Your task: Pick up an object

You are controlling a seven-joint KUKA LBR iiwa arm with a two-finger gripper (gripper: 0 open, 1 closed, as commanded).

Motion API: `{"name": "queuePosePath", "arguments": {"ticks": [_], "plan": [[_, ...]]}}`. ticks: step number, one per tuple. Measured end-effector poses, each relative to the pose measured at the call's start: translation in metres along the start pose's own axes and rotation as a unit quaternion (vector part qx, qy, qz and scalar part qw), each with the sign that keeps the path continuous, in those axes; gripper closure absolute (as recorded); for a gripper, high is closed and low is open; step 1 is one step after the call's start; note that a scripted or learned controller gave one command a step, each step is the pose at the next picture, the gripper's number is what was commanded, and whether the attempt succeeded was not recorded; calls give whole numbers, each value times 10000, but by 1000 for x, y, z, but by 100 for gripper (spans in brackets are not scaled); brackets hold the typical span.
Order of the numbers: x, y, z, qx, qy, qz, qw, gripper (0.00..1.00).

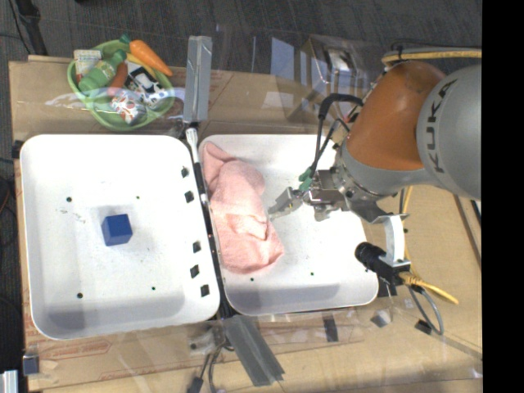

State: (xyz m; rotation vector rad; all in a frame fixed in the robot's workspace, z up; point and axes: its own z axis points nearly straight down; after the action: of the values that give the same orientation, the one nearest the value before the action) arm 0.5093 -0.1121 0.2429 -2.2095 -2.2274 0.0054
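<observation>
A crumpled pink cloth (240, 215) lies along the left side of the right bin (327, 295). A small blue cube (117, 228) sits alone in the middle of the left bin (49, 297). My gripper (281, 205) hangs low over the right bin, pointing left, with its tip right at the cloth's right edge. I cannot make out whether it touches the cloth. The grey and orange arm (401, 129) covers the right bin's far right corner.
A green bowl (123, 84) of toy food, with a carrot on top, stands beyond the left bin's far edge. A divider with black clips (199, 219) runs between the bins. Cables and a black fitting (372, 256) hang by the right bin's right rim.
</observation>
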Motion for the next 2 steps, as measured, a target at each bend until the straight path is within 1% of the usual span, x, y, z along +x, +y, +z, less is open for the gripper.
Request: {"name": "queuePosePath", "arguments": {"ticks": [1, 2], "plan": [[-63, -4, -66, -19, -13, 821, 9966, 0], [8, 12, 44, 11, -2, -453, 9990, 0]]}}
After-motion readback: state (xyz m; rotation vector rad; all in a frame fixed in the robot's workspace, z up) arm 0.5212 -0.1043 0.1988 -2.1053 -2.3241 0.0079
